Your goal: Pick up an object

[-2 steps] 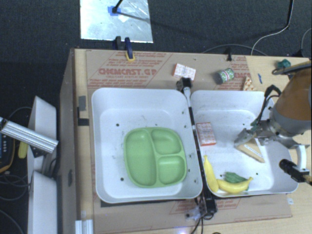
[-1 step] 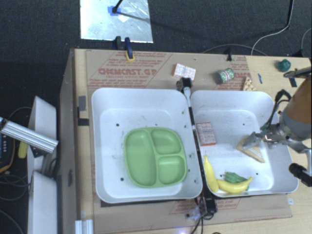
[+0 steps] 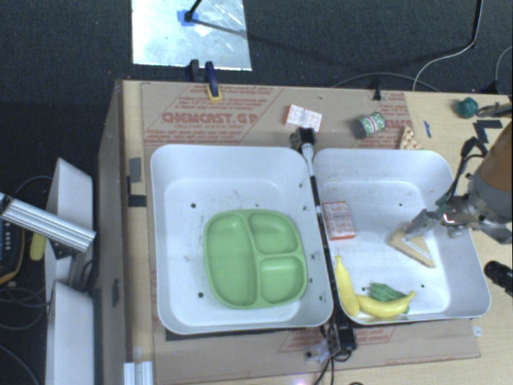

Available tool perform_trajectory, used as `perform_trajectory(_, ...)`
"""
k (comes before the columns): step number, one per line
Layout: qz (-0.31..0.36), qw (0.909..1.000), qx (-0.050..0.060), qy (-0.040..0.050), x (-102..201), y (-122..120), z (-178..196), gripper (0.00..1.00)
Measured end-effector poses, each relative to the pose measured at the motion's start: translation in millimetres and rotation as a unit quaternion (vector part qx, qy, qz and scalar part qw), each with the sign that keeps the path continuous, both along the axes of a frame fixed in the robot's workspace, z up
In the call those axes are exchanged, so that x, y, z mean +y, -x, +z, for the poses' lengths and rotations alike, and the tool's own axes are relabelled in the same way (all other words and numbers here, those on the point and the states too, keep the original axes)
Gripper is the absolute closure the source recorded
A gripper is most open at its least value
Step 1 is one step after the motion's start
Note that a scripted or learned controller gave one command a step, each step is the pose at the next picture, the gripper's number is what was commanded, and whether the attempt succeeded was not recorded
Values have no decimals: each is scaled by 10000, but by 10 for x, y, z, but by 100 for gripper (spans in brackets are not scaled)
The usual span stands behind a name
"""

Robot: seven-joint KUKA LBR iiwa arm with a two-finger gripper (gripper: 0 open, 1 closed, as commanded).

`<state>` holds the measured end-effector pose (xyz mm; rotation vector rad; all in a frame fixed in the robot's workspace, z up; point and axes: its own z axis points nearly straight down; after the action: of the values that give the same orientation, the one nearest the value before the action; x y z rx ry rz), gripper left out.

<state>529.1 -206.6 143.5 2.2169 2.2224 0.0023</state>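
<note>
Sandwich-shaped tan wedge (image 3: 414,247), the nearest thing to the gripper (image 3: 422,224), lies in the right bin (image 3: 377,171) at about three o'clock of that bin's floor. The gripper comes in from three o'clock and its tip sits right over the wedge's upper edge, touching or just above it; whether it is spread or pinched I cannot tell, and nothing can be seen held in it. At about nine o'clock from the gripper, a small red and white box (image 3: 338,220) rests against the bin's left wall. At seven o'clock, two bananas (image 3: 365,295) lie along the lower left corner, with a green toy (image 3: 385,292) on top of them. Further toward nine o'clock, the left bin (image 3: 184,175) holds a green divided plate (image 3: 255,257). On the bench (image 3: 240,111) at eleven o'clock stand a small can (image 3: 371,123) and a white card (image 3: 303,118).
</note>
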Motion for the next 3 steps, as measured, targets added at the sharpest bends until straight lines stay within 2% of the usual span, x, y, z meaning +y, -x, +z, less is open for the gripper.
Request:
perform_trajectory(1, 10, 10000, 4, -2, 197, -302, -72, 0)
perform_trajectory(2, -4, 10000, 13, -1, 0, -236, -482, 0)
perform_trajectory(3, 3, 10000, -4, 1, 0, -249, -371, 100)
